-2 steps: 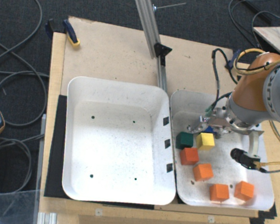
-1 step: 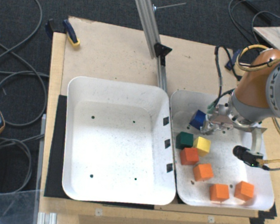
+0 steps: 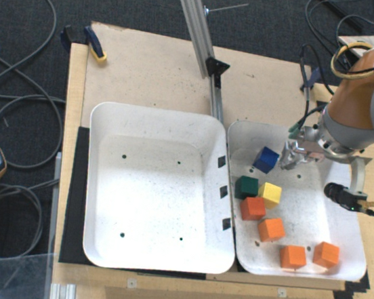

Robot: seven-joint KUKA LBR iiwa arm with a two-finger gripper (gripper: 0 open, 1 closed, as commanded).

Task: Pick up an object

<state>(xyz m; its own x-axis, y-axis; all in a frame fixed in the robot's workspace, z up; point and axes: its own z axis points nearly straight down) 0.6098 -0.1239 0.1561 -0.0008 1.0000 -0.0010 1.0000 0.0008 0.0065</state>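
In the right bin (image 3: pixel 305 203) lie several cubes. A blue cube (image 3: pixel 265 159) sits near the bin's far left side. Below it are a green cube (image 3: pixel 247 187) and a yellow cube (image 3: pixel 271 193) side by side, then a red cube (image 3: pixel 254 207). Three orange cubes (image 3: pixel 271 229) (image 3: pixel 292 256) (image 3: pixel 326 254) lie toward the bin's near edge. My gripper (image 3: pixel 292 157) hangs low over the far part of the right bin, just right of the blue cube. Nothing shows in its grasp.
The left bin (image 3: pixel 147 195) stands beside the right one, sharing a raised middle rim. A slanted metal pole (image 3: pixel 199 31) rises behind the bins. A black plug (image 3: pixel 341 194) on the arm hangs over the right bin's right side. Blue clamps (image 3: pixel 95 43) hold the board corners.
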